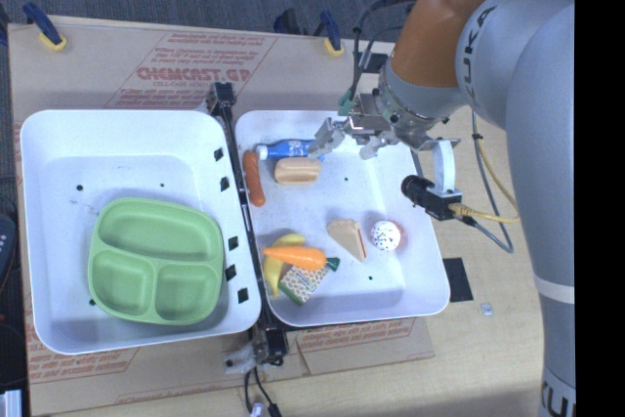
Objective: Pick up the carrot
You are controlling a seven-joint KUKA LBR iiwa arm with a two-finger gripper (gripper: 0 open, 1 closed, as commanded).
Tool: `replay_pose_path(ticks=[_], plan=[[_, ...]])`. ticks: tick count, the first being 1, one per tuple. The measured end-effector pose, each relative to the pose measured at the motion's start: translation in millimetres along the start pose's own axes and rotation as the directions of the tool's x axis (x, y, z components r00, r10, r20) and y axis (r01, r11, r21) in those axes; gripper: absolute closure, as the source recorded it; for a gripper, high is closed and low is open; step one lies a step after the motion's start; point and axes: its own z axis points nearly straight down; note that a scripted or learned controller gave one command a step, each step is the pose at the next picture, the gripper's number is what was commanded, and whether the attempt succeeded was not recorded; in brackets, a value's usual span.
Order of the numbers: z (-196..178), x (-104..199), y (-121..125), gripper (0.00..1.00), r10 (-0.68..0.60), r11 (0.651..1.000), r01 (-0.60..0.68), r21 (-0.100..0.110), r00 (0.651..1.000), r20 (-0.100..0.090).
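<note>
The carrot (296,257), orange with a green tip pointing right, lies in the right bin (420,293) near its front left corner, resting across a yellow banana (276,271) and a speckled wedge (305,284). My gripper (353,139) hovers over the back of the same bin, well behind the carrot and a little to its right. Its fingers (328,135) are spread open with nothing between them.
A blue bottle (288,149), a bread roll (298,171) and a red sausage (254,179) lie just left of the gripper. A tan slice (347,237) and a white ball (385,235) sit right of the carrot. The left bin (59,142) holds a green divided plate (154,261).
</note>
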Motion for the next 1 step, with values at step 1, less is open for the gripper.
replay_pose_path(ticks=[1], plan=[[130.4,4.9,-29.2,0.00,-0.246,0.969,0.246,0.003,0.969,-0.002]])
